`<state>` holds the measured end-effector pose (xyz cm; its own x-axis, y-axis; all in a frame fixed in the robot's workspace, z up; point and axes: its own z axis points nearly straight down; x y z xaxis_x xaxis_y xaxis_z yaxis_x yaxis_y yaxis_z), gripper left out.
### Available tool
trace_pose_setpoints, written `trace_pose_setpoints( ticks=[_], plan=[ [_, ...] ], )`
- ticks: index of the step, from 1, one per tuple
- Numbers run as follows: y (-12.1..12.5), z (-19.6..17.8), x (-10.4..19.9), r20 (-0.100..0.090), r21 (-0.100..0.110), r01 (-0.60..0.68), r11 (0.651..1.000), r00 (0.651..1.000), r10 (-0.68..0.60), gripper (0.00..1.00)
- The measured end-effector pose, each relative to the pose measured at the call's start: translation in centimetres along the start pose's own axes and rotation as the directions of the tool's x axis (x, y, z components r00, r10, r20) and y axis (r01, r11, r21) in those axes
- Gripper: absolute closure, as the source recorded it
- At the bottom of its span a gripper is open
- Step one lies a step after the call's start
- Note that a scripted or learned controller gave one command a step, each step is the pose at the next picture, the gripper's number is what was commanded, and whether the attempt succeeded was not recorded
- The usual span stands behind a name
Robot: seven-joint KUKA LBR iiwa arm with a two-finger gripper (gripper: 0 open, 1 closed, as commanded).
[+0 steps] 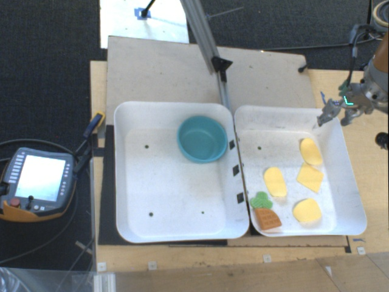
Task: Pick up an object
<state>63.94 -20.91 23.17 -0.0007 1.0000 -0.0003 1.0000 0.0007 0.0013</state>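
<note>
Gripper, seemingly open and empty, is hovering at two o'clock; I'm lowering squarely over the nearest yellow piece.

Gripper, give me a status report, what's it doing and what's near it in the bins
Gripper open, holding nothing, above right bin far corner. Nearest target: yellow piece, untouched. Teal bowl in left bin. Nothing blocking.

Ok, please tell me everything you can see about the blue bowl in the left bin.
The blue bowl is round, teal-blue, and looks like smooth plastic. It stands upright with its opening facing up, and nothing is visible inside it. It sits in the left bin, at the far right corner, close to the wall shared with the right bin. It is the one object in its bin, and the end effector is far from it.
</note>
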Motion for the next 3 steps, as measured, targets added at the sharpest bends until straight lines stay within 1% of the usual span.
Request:
trace_pose_setpoints(
  ticks=[1,2,3],
  plan=[
    [0.0,0.0,0.0,0.000,0.000,0.000,1.000,1.000,0.000,0.00],
    [-0.2,6.2,0.0,-0.001,0.005,0.000,1.000,1.000,0.000,0.00],
    [0.4,12.2,-0.2,-0.001,0.005,0.000,1.000,1.000,0.000,0.00]
  ],
)
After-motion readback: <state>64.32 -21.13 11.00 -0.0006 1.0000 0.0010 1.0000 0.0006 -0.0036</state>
